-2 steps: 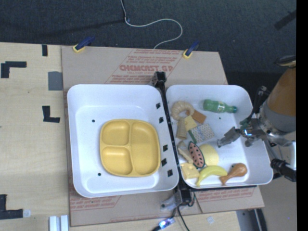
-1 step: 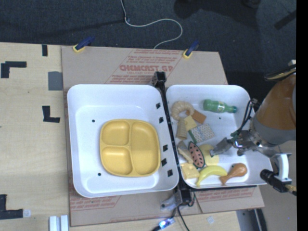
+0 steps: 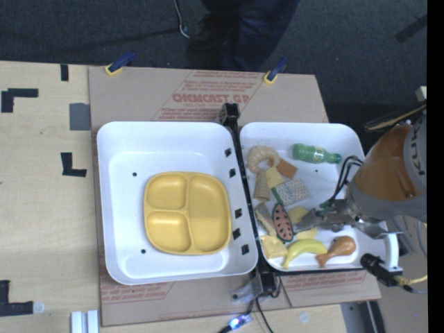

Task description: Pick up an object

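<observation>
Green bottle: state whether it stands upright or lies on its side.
On its side: the green bottle lies lengthwise in the right bin.

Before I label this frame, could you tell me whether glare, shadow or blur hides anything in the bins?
In the camera view the light is even and soft; the left bin shows only faint shading along its walls, and the yellow plate reads clearly. The small items beside the gripper are soft-edged, so fine detail there is hard to make out.

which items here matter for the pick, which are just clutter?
In play:
end effector, low in the right bin
banana
drumstick
watermelon slice
green bottle
pretzel

Lying about:
yellow divided plate in the left bin
cardboard sheet
clamps
</observation>
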Robot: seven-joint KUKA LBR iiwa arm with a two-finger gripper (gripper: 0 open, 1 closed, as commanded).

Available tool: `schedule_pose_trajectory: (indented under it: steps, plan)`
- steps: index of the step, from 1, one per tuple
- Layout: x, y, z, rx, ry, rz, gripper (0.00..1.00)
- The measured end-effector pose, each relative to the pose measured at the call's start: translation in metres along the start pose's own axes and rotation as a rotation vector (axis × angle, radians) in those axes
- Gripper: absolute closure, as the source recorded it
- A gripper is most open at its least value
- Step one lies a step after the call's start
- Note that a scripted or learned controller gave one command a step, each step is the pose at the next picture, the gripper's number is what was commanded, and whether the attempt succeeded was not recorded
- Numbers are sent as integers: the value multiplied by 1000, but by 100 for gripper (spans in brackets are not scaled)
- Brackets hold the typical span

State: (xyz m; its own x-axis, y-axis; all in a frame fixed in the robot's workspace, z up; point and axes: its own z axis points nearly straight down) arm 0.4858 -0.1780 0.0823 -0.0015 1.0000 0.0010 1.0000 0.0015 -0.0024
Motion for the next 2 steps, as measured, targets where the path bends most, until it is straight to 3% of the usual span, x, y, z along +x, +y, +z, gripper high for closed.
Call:
schedule_pose_trajectory:
  steps: [1, 2]
  plan:
    - [-1, 1, -14, -3, -2, 0, 100]
    - [5, -3, -74, -5, -1, 0, 100]
